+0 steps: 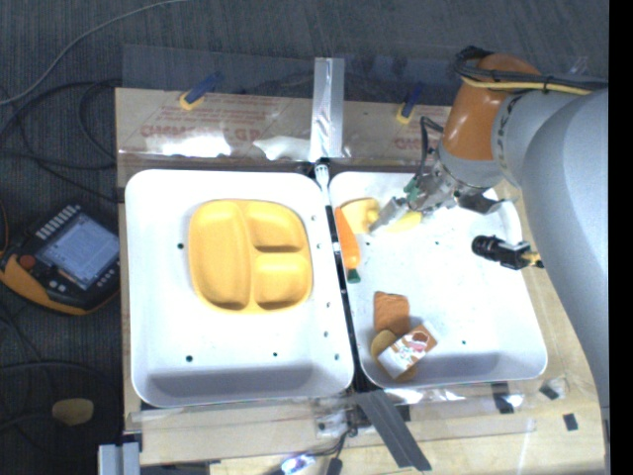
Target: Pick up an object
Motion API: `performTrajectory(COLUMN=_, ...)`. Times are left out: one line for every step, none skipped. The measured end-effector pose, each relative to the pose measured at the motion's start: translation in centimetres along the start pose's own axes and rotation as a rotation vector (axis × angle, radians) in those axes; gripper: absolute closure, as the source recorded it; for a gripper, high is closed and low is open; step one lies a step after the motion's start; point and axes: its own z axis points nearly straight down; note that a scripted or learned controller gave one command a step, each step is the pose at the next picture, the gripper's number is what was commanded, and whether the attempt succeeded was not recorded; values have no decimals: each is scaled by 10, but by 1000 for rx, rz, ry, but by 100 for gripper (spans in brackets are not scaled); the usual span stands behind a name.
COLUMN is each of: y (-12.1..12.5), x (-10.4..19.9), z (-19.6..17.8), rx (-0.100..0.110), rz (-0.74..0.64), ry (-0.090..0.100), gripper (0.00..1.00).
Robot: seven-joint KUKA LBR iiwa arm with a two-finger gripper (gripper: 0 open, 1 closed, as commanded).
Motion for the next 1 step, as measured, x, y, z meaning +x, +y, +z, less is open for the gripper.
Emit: performTrajectory(y=-1, x=-1, z=-9, rx=3, rz=-1, ry=-4, gripper=100)
